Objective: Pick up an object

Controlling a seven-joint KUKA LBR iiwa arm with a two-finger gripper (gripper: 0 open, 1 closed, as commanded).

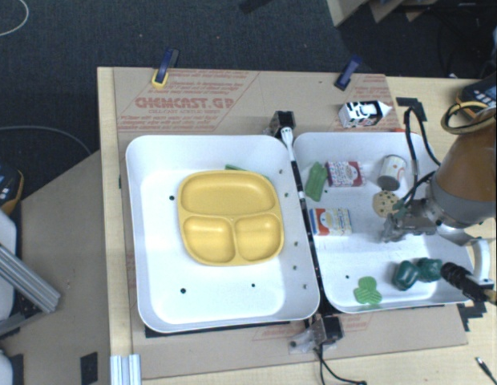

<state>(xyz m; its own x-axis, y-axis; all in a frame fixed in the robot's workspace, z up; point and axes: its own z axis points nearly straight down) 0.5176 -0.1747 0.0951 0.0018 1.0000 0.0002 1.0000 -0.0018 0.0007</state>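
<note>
The claw [397, 227] is low in the right bin [345, 287]; whether it is apart or together, I cannot tell; a dark green object [415, 272] lies just near of it; a yellow divided plate [230, 216] sits in the left bin [152, 215].

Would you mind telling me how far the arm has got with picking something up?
Done so far: the arm has reached into the right bin, and its gripper sits low near the middle of it. In hand: nothing can be seen between its fingers. The dark green toy, the small carton and the other items lie on the bin floor. Left: grasping one item and lifting it out.
</note>
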